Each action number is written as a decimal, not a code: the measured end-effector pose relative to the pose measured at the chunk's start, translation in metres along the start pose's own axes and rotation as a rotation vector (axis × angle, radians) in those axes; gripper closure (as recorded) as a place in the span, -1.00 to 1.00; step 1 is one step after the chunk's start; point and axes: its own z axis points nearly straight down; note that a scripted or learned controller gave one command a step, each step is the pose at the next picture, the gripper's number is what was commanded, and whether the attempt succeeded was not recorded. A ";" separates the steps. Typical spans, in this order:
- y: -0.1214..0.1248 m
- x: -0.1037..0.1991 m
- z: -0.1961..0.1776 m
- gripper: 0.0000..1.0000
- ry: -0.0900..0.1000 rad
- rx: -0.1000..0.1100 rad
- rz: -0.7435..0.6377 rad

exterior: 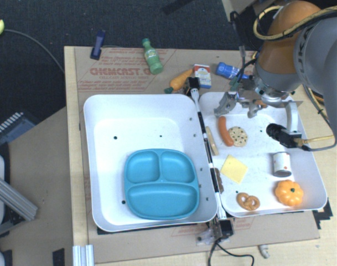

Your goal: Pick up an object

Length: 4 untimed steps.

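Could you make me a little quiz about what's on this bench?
1. True or false: the blue divided plate lies in the left bin.
2. Which lies nearest the pumpkin? A) pretzel B) green bottle C) silver can
3. What flat yellow thing lies in the right bin?

Key: 1 true. 2 C. 3 the cheese slice.
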 end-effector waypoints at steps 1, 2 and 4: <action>0.000 -0.036 0.079 -1.00 0.000 0.001 0.001; -0.067 -0.037 0.100 -1.00 0.001 -0.001 0.001; 0.012 -0.034 0.098 -1.00 0.000 -0.005 -0.001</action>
